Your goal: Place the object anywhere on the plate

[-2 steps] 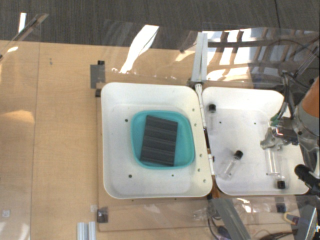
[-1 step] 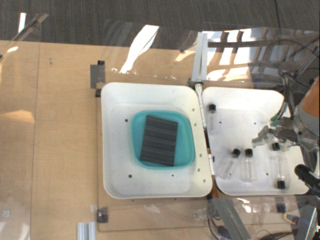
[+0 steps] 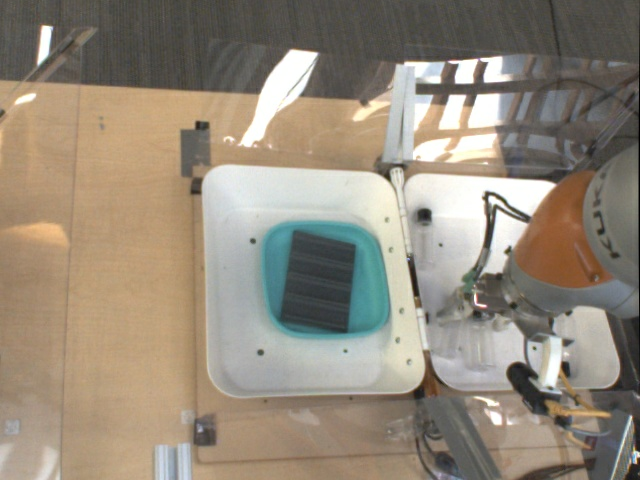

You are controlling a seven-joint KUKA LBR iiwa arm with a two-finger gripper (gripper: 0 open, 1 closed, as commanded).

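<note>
A teal plate (image 3: 372,273) with rounded corners lies in the middle of the left bin (image 3: 232,298). A dark grey ribbed rectangular object (image 3: 319,281) rests flat on the plate, slightly tilted, well inside its rim. My gripper (image 3: 468,313) hangs low over the right bin (image 3: 450,208), near that bin's left wall and to the right of the plate. It is apart from the object. The orange band of the arm (image 3: 565,243) sits just above the wrist and hides part of the right bin.
A small black item (image 3: 424,214) sits at the right bin's upper left corner. A raised divider (image 3: 408,268) separates the two bins. Cables (image 3: 500,213) loop beside the wrist. Wooden bench (image 3: 100,268) stretches to the left.
</note>
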